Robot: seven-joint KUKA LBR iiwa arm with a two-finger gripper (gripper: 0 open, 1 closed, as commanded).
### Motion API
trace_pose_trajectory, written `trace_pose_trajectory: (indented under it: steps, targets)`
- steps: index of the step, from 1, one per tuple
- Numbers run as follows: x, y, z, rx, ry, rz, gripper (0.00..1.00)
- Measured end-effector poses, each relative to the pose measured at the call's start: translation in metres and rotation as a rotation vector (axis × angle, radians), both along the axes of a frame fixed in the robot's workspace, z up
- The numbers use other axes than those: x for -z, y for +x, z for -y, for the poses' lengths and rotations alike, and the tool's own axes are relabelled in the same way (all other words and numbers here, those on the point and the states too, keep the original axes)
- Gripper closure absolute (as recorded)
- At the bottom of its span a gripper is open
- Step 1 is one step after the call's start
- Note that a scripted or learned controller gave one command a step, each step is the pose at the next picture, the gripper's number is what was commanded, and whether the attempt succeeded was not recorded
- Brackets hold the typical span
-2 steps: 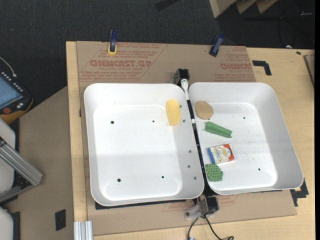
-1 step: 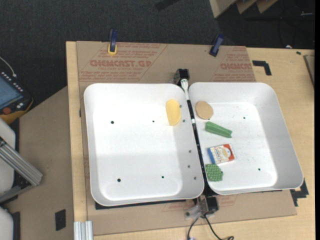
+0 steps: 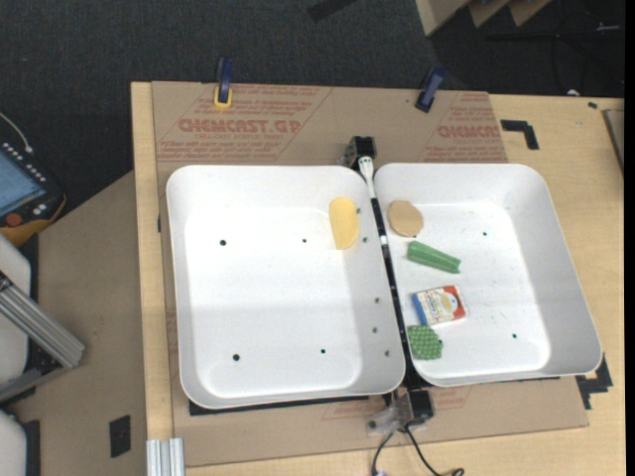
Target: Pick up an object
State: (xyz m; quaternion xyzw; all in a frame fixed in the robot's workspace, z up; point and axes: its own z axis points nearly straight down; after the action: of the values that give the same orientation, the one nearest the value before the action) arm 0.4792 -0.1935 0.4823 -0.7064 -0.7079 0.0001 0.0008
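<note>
Cardboard covers the surface, printed with red lettering and pinned along the far edge by two clamps: a blue and yellow clamp on the left and a blue clamp on the right. On it sit two shallow white bins side by side, their inner rims touching.

Largest is the left bin, which holds one thing, a pale yellow oblong piece lying close to its right wall near the far end.

Next, the right bin carries four things, all grouped toward its left side. From far to near: a tan round piece, a green bar lying at a slant, a small white packet with red and blue print, and a green dotted block just beside the left wall.

No claw is in the frame, so its state cannot be told.
</note>
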Motion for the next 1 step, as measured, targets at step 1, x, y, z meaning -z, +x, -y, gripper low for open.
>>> trace_pose_trajectory:
  steps: [1]
  targets:
    - [-0.0567, 0.0007, -0.0024, 0.0, -0.005, 0.012, 1.0]
